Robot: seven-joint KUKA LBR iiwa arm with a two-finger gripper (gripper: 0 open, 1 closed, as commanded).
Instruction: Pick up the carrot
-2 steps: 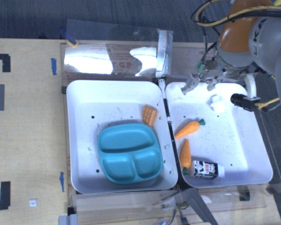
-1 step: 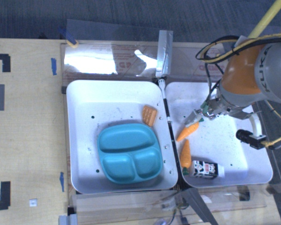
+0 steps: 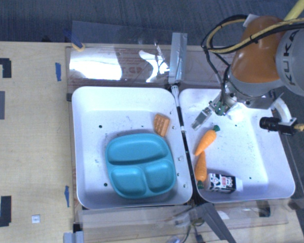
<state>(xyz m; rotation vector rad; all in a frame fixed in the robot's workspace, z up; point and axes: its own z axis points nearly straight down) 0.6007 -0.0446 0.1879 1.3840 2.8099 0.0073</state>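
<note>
fingers (image 3: 204, 115) apart and empty, poised above the right bin (image 3: 263, 156), carrot (image 3: 205, 140) just below them

Blue divided plate (image 3: 140, 165) low in the left bin (image 3: 86, 110), waffle-like piece (image 3: 161, 124) near that bin's right wall, small black-and-white carton (image 3: 222, 183) lying at the right bin's (image 3: 273, 171) front edge.

The arm (image 3: 273, 59) is bulky and rounded, its grey shell bearing part of the dark KUKA lettering; a glossy orange band sits above the wrist; black and yellow cables loop over the top; a slim metallic gripper (image 3: 205, 116) with a green spot ends it.
</note>
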